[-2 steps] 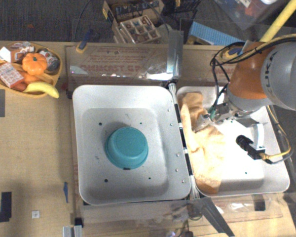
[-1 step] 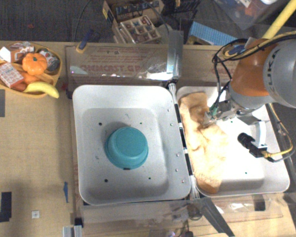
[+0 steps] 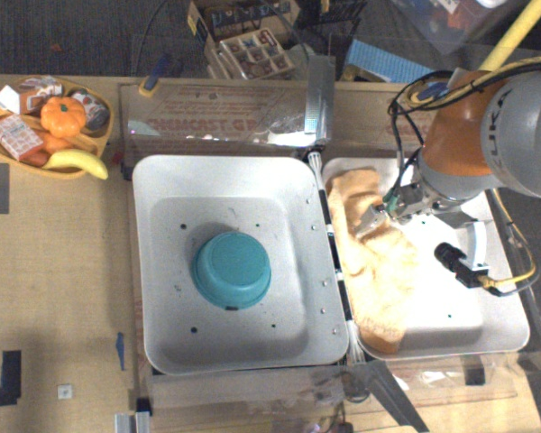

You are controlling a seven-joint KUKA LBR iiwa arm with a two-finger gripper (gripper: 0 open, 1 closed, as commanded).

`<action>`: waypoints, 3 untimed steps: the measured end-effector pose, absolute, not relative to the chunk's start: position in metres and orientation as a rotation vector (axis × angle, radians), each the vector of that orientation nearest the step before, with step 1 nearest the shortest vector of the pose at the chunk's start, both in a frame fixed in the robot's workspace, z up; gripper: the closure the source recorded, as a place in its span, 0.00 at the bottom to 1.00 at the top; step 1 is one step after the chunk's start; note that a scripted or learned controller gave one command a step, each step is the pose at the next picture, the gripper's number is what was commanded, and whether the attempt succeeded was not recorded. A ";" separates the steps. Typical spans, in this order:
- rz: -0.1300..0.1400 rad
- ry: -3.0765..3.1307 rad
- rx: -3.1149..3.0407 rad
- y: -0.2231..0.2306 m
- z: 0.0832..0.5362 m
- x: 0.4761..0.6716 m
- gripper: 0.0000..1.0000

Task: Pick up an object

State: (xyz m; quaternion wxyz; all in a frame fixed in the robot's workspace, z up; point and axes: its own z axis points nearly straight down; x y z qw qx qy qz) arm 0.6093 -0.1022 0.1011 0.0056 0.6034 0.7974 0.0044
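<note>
A teal bowl (image 3: 233, 269) sits upside down in the middle of the left bin (image 3: 162, 332). In the right bin (image 3: 500, 327) a tan cloth (image 3: 383, 282) lies crumpled along the left side. The hand (image 3: 379, 213) presses at the cloth's upper part; whether it grips it I cannot tell. Farther back on the table (image 3: 45, 296), a basket of toy food (image 3: 45, 129) stands at the left corner

Grey arm (image 3: 523, 133) extended in from right, orange band (image 3: 460, 142) seen above wrist. Gripper (image 3: 379, 216) angled down-left, lowered. Finger state obscured, cannot be judged from this angle.
</note>
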 end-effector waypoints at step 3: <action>-0.001 1.991 2.429 -0.066 0.185 0.629 0.00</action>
